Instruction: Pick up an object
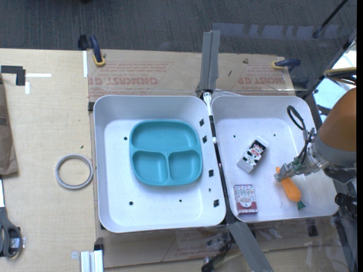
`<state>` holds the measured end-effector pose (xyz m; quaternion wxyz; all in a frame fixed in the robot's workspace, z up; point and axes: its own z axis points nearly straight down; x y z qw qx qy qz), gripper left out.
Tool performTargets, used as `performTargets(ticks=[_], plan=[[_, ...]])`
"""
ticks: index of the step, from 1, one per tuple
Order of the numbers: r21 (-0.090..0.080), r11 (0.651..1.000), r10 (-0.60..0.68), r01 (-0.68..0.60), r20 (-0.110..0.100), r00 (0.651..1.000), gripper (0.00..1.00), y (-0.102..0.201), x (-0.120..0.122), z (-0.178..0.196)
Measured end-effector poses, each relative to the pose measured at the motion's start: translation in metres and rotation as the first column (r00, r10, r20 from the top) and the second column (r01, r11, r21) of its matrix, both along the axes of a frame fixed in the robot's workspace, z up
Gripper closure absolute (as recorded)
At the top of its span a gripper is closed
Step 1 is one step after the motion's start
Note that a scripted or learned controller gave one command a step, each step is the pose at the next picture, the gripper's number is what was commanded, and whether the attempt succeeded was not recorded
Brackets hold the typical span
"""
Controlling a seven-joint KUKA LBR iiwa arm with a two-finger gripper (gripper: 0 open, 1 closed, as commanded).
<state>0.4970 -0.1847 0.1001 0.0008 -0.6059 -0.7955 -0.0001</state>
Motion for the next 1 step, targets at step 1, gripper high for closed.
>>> performTargets(ticks=[1], plan=[[-0.003, 0.995, -0.095, 0.095, 0.002, 0.995, 1.00, -0.0047, 0.0089, 0.1143]])
